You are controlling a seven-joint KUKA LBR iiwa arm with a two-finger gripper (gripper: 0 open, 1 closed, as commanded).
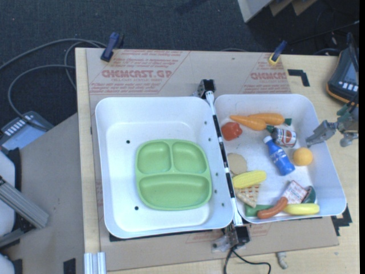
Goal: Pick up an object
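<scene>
Orange ball (303, 156) sits by the right bin's (333, 182) right wall, nearest the hand (326, 131) poised at that edge, likely the easiest pick; whether the hand is open, I cannot tell

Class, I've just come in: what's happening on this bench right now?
A robot arm's tool sits at the right edge of the right bin, with nothing between its fingers. That bin holds toy food: a carrot, tomato, blue bottle, orange, corn and banana. The left bin carries a green divided plate. Nothing is picked up yet.
</scene>
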